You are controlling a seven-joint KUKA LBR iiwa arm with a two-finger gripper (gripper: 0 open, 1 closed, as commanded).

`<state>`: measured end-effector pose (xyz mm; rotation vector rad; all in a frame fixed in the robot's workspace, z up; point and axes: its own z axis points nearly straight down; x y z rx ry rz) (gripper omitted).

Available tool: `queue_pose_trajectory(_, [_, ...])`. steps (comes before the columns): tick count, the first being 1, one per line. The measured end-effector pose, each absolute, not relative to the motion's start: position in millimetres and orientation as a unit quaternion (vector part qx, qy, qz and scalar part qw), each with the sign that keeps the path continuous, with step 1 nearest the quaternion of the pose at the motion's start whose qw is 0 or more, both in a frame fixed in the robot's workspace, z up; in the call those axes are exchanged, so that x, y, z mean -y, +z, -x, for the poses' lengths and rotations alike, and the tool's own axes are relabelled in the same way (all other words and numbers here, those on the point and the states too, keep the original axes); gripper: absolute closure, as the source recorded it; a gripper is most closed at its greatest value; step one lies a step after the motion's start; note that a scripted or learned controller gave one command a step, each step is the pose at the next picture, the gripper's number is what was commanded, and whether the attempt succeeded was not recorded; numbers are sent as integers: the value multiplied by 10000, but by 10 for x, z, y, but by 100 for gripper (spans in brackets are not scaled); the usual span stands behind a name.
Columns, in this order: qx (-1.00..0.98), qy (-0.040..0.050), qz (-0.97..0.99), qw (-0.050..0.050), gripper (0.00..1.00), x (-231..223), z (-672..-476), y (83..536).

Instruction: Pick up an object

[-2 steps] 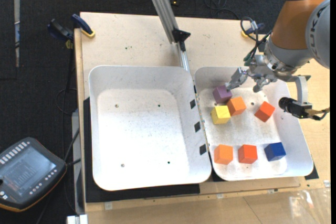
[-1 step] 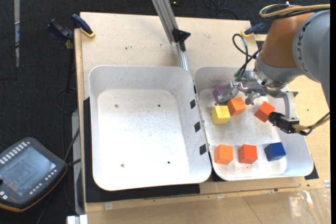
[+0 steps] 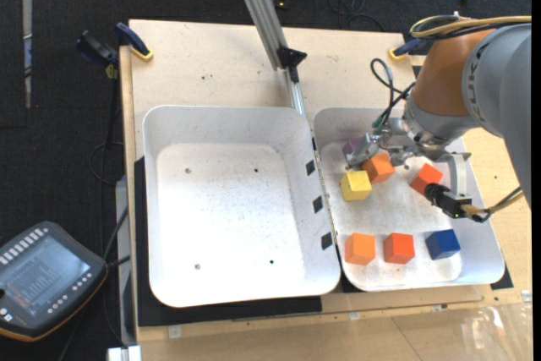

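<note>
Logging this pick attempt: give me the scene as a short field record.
arm: grey arm with orange band, reaching in from the right
gripper: two-finger gripper low over right white bin
near gripper: purple cube, orange cube, yellow cube, red-orange cube
front row: orange cube, red-orange cube, blue cube
left white bin: no cubes

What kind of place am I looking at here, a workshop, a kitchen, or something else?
Most likely a robotics lab. A grey arm with an orange band reaches over two shallow white bins holding small coloured cubes, and a handheld control pendant lies beside the bench.
</note>
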<state>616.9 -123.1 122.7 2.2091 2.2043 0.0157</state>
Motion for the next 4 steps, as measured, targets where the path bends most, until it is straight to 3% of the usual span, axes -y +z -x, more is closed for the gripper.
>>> queue_pose_trajectory(1, [-7067,58,-7074,107,100,1220,-6175,1313])
queue_pose_trajectory(2, [-7082,21,-7060,30,100,1148,-6180,1927])
queue_pose_trajectory(4, [-7084,21,-7058,34,100,1058,-6175,2954])
